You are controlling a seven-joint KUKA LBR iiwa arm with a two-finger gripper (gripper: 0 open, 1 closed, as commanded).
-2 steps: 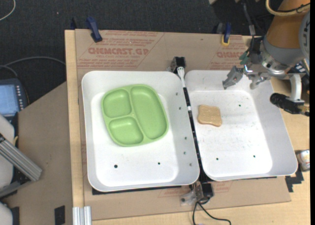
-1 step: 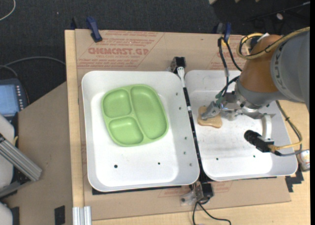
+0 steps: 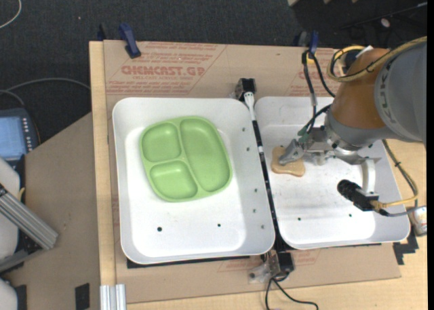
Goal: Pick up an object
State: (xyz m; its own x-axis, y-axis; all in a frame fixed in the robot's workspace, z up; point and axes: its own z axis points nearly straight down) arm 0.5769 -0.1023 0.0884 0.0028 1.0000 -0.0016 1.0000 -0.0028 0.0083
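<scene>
Tan object (image 3: pixel 287 164), flat and irregular in outline, lies on the floor of the right bin (image 3: pixel 319 224), close to that bin's left wall and in its upper half. Its upper right part is covered by the gripper (image 3: pixel 293 155), so the full shape cannot be made out; what it is made of is also hard to tell. The gripper's tips come down onto or just above that covered edge. They are small, dark and partly lost against the wrist hardware, so it is not possible to tell how wide they stand or whether they have hold of anything.

The arm (image 3: pixel 390 98) enters from the right and is cut off by the picture's edge; its orange band (image 3: pixel 354 102) sits above the wrist and hides the upper right part of the right bin. Cables (image 3: pixel 313 91) loop around the wrist, and a black fitting (image 3: pixel 354 193) hangs below it over the bin floor.

The left bin (image 3: pixel 135 227) holds a green divided plate (image 3: pixel 185 158) with three compartments, lying flat in its upper half, well apart from the tan object. Both bins rest on a brown board (image 3: pixel 163 64) with red lettering. At the left edge, a blue screen (image 3: pixel 12 136) and a metal rail (image 3: pixel 27 220) are cut off by the frame.
</scene>
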